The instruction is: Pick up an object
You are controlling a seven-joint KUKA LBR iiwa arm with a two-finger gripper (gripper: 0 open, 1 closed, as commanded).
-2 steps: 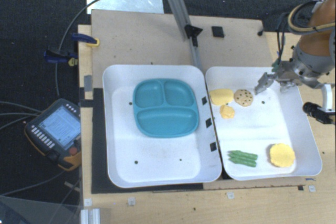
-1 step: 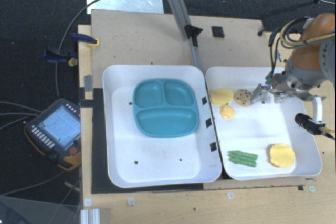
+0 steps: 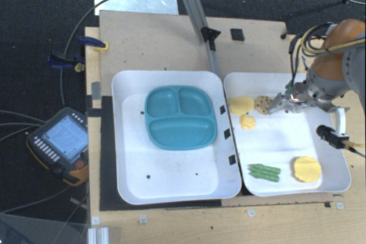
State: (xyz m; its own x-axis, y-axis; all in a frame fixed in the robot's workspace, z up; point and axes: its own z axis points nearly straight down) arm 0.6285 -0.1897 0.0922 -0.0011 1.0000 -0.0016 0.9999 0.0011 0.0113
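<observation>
Two white bins (image 3: 171, 191) are seen on a bench (image 3: 154, 43); the claw (image 3: 278, 106) is lowered beside a cookie (image 3: 262, 103), its grip state unclear.

I see my grey arm with its orange band (image 3: 343, 37) entering at the right edge of the frame, upper half, bent downward. Its two-finger metal tool (image 3: 280, 104) points left, low, right of centre; finger spacing I can't make out.
</observation>
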